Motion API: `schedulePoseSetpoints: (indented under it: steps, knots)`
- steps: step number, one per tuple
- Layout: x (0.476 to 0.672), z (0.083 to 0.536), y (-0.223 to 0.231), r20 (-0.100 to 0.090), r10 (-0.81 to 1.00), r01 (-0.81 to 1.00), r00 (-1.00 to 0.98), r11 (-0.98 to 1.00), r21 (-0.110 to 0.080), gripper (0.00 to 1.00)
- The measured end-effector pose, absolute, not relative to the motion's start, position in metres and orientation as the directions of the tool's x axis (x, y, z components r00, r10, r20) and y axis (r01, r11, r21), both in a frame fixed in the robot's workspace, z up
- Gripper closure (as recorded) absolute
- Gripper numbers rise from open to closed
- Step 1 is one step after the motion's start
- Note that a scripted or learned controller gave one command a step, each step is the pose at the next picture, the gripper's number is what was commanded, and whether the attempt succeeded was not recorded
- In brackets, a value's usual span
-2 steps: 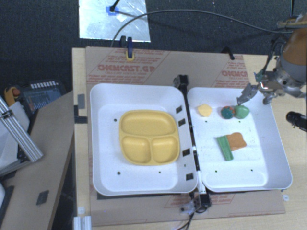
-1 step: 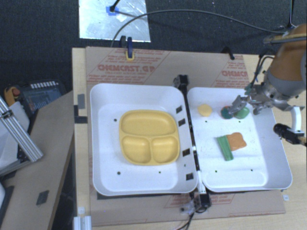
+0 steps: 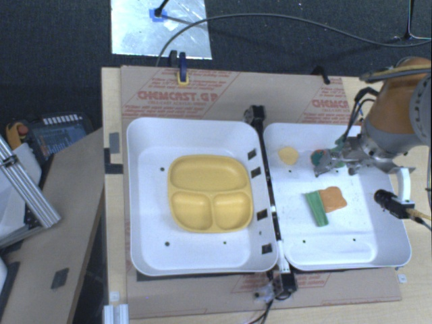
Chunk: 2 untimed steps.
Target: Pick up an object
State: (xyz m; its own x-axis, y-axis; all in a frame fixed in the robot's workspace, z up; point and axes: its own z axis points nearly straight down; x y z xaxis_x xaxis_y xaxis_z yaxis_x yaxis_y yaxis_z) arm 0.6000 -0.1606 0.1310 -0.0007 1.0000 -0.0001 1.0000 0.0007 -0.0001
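Observation:
In the right bin [image 3: 337, 248] lie a green bar [image 3: 315, 208], an orange piece [image 3: 332, 198] touching its right side, and a small round pale-yellow piece [image 3: 289, 155] toward the back left. My gripper [image 3: 324, 162] reaches in from the right and hovers near the bin's back, between the yellow piece and the orange piece, with a small teal thing at its tip. The arm's grey wrist and orange band [image 3: 398, 106] rise at the right edge.
The left bin [image 3: 145, 241] holds a yellow three-compartment tray [image 3: 208, 193]. A black divider with clips [image 3: 263, 181] runs between the bins. A black cable end [image 3: 393, 204] hangs over the right bin's right side.

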Motion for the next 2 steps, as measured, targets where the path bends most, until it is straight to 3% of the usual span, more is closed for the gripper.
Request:
schedulePoseSetpoints:
  steps: [1, 2]
  knots:
    - [0.601, 0.144, -0.161, -0.002, 1.0, 1.0, -0.001, 0.001, 0.005, 1.0]
    - [0.603, 0.209, -0.159, -0.002, 1.0, 1.0, -0.004, 0.004, 0.008, 1.0]
